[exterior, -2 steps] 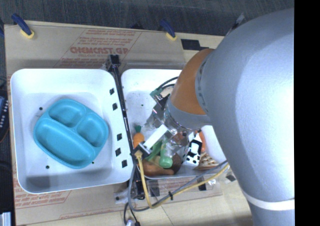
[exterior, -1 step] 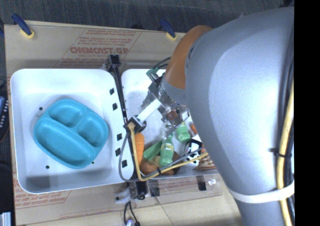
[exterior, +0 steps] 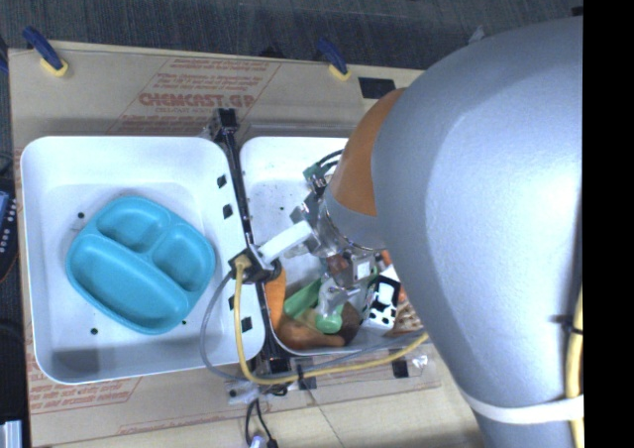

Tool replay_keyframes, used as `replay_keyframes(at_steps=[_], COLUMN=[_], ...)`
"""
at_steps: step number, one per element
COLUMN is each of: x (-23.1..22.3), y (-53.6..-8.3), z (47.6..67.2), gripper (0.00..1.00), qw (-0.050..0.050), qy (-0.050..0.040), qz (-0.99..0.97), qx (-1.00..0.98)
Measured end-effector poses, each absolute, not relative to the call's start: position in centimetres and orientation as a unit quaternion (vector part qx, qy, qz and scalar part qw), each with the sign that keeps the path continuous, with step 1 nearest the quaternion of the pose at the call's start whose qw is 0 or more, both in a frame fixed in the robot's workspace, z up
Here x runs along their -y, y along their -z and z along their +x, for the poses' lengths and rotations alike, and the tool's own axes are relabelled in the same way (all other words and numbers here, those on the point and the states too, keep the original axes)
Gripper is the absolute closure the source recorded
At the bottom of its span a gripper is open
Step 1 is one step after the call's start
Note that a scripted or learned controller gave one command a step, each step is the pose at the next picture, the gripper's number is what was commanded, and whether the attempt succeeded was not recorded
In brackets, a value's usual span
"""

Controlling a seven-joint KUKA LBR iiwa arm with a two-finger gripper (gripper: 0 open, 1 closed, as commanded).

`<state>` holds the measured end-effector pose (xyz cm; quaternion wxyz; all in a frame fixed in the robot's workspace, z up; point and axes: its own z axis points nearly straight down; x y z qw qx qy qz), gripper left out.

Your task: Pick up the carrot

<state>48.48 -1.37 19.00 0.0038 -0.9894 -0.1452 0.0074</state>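
Grey arm (exterior: 495, 228) fills the right of the view, nearest the lens, orange band (exterior: 362, 168) above the wrist. Below it the gripper (exterior: 332, 312) is down in the right bin (exterior: 282, 164), near that bin's front left corner. Can't tell whether it's spread or pressed together; the wrist hardware blocks the tips. Carrot (exterior: 276, 294): orange piece lying against the right bin's left wall, just left of the gripper, with more orange showing along the bin floor under the clutter. Can't tell if it's touching the gripper. Green object (exterior: 303, 299) sits right beside the carrot, a teal-green bit (exterior: 328, 320) under the gripper, and a black-and-white patterned item (exterior: 379, 305) just to the right. Yellow cable (exterior: 241, 322) loops along the divider between bins. Left bin (exterior: 50, 238) holds a blue sectioned plate (exterior: 139, 263), well apart from the gripper. Cardboard bench top (exterior: 188, 89) behind, blue clamps (exterior: 45, 52) at the far edge.
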Motion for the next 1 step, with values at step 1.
replay_keyframes(at_steps=[1], x=[0.74], y=[-19.01], z=[47.49], gripper=[0.00], qw=[0.003], qy=[-0.0080], qz=[-0.989], qx=[0.146])
